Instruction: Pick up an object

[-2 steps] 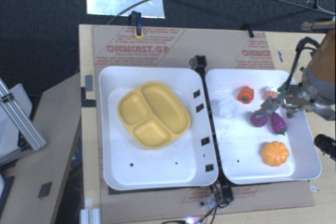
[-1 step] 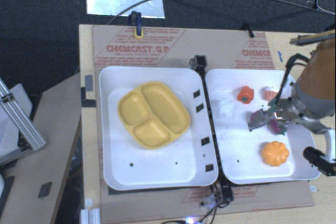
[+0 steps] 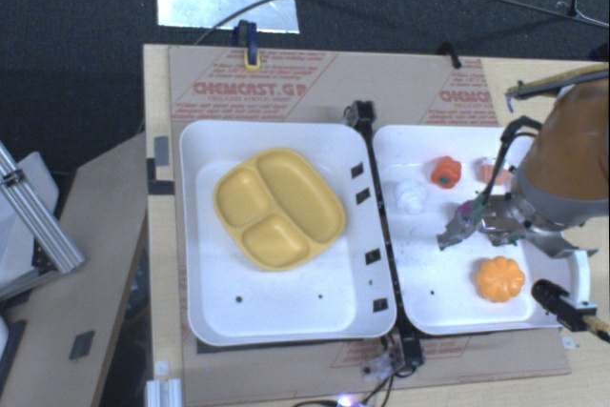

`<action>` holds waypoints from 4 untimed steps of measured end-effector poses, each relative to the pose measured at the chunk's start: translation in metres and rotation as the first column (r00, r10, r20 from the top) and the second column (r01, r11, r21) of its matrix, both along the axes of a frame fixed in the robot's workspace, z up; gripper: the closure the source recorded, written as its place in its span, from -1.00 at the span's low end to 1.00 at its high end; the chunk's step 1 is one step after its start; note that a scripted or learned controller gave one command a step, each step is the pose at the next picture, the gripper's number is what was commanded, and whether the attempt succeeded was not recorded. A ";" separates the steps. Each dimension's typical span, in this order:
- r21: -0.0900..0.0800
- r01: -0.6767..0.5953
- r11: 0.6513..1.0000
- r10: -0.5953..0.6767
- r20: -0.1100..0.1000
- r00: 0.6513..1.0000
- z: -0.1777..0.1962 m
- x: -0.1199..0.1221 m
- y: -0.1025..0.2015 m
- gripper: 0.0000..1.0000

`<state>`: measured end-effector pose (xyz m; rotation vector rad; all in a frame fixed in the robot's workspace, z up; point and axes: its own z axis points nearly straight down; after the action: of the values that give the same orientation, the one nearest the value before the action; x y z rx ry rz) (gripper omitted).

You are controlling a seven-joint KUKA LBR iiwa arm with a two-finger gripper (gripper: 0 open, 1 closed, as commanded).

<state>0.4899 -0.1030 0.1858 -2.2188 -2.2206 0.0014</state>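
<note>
- Grey two-finger gripper [image 3: 456, 236] hangs above the right shallow white bin [image 3: 419, 300]; finger spread cannot be told
- Small orange plastic pumpkin [image 3: 499, 278] lies just beside the gripper; round orange-red toy [image 3: 445, 172] beyond it

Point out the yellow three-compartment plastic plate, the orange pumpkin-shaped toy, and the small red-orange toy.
yellow three-compartment plastic plate [image 3: 278, 207], camera view, on its central dividing ridge.
orange pumpkin-shaped toy [image 3: 499, 278], camera view, middle of its ribbed top.
small red-orange toy [image 3: 445, 172], camera view, middle of its body.

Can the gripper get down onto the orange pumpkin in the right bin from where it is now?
Probably yes. The gripper hovers in the right bin, just up-left of the orange pumpkin. The pumpkin sits apart from the other items, with bare bin floor around it.
</note>
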 end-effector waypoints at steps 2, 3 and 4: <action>-0.001 0.001 1.000 -0.001 0.005 1.000 -0.046 0.007 -0.005 1.00; -0.003 -0.003 1.000 0.003 0.010 1.000 0.017 0.007 -0.009 1.00; -0.001 -0.001 1.000 0.001 0.004 1.000 0.018 0.008 -0.009 1.00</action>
<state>0.4980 -0.1118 0.2034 -2.2202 -2.2247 -0.0016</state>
